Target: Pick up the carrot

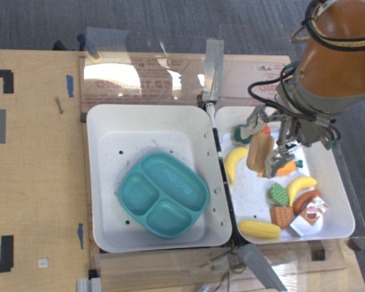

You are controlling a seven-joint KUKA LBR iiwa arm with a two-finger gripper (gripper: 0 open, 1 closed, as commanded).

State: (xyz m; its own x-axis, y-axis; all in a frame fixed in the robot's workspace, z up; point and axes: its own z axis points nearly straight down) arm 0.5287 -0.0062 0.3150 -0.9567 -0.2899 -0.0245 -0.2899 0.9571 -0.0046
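The carrot [286,168] lies in the right bin [344,215], at about 2 o'clock from that bin's centre, partly hidden under the gripper [274,160]. It appears to be a small plastic toy: probably light, rigid, smooth and somewhat slippery. Grasp across its thicker middle, not the tapered tip.

Whether the gripper is open or closed cannot be determined; no item is visibly held.

Right bin contents: a bread roll [259,151] touching the carrot at its 9 o'clock; a banana [233,163] at the bin's 9 o'clock; a corn cob [260,229] at 6 o'clock; a green vegetable [279,194], a waffle [281,216] and a second banana [301,187] near 4 o'clock.

The left bin [103,126] holds a teal divided plate [163,193].
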